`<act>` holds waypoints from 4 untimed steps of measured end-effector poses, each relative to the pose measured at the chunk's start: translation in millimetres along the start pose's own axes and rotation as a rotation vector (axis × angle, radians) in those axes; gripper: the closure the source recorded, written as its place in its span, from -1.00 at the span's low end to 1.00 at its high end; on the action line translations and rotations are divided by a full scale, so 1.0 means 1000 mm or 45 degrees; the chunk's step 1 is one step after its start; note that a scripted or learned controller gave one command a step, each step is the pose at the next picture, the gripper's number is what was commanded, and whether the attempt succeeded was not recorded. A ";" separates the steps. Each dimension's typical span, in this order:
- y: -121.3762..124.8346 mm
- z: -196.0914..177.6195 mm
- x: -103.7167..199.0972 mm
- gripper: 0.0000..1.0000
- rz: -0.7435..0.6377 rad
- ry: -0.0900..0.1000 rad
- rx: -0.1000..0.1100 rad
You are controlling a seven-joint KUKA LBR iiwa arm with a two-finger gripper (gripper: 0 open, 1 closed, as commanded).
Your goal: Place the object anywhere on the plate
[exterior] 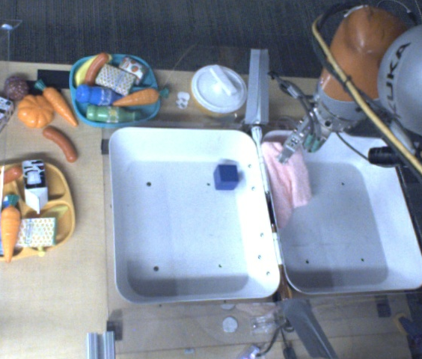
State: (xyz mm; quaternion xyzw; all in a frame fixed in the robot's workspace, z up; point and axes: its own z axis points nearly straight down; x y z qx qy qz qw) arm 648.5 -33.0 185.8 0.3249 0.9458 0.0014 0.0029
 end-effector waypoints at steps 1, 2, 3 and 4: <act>0.003 -0.040 -0.001 1.00 -0.008 -0.001 0.000; 0.029 -0.038 0.054 1.00 -0.521 0.002 0.000; 0.054 -0.038 0.110 1.00 -0.846 0.003 0.000; 0.068 -0.036 0.157 1.00 -0.847 0.003 -0.002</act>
